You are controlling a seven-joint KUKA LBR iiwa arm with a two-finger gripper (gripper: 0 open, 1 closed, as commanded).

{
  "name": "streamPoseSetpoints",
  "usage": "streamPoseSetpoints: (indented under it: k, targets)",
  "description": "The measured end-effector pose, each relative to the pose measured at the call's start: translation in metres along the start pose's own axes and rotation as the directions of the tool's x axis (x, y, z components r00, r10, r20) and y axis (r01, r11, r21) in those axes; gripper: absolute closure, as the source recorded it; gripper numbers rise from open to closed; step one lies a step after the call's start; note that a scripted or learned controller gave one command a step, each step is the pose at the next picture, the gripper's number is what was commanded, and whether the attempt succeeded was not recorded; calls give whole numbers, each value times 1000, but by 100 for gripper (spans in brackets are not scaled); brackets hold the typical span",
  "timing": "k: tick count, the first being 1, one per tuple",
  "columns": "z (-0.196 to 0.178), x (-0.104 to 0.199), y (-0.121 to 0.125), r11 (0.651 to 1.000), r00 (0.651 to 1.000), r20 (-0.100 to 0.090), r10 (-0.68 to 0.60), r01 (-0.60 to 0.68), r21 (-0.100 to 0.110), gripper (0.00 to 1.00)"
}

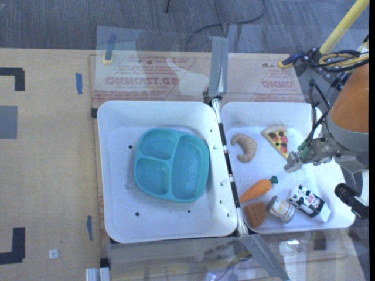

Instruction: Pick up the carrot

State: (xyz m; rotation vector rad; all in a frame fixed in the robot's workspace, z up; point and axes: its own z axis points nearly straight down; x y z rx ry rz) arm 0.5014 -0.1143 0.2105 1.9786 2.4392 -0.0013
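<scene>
A single camera is fixed above the table (41,157) and looks down at a slant, far enough off to take in both white bins: the left bin (111,174) and the right bin (258,119) sit side by side near the middle. Grey floor (88,4) runs along the far edge. The arm (354,107) enters from the right side.
</scene>
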Motion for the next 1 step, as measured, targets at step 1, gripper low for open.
streamPoseSetpoints:
  k: [1]
  targets:
    - [22, 45, 7, 939, 939, -2, 343, -343, 5, 100]
